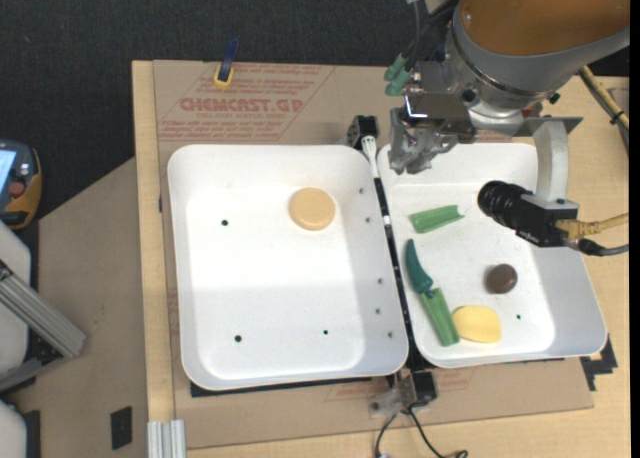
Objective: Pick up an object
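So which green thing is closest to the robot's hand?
The short light-green piece at the top of the right bin, just below the hand. The dark teal one and long green one lie lower.

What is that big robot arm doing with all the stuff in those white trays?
The robot arm's gripper hangs over the top edge of the right bin, and nothing shows between its fingers. It is meant to pick something up. In that bin lie a light green block, a dark green tool-like piece, a yellow lump and a small brown round thing. The left bin has a tan round disc.
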You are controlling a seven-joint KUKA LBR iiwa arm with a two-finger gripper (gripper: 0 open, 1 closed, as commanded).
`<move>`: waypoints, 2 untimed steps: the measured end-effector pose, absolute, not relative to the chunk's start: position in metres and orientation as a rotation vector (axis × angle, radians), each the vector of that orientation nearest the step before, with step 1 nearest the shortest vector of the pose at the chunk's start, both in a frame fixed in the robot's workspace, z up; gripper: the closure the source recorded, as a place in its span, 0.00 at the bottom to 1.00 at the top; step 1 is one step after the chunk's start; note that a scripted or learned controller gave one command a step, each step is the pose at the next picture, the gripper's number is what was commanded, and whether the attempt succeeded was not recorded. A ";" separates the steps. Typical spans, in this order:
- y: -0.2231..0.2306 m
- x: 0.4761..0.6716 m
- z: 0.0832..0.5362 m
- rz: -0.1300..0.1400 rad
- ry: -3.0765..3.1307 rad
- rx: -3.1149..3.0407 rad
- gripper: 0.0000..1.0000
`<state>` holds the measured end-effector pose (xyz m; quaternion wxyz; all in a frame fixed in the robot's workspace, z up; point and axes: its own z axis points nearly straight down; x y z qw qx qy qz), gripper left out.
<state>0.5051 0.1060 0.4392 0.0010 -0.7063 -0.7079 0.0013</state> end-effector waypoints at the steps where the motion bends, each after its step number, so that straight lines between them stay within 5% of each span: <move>1: 0.125 0.479 0.493 -0.012 -2.228 -2.220 1.00; 2: 0.169 0.538 0.482 -0.005 -2.227 -2.219 1.00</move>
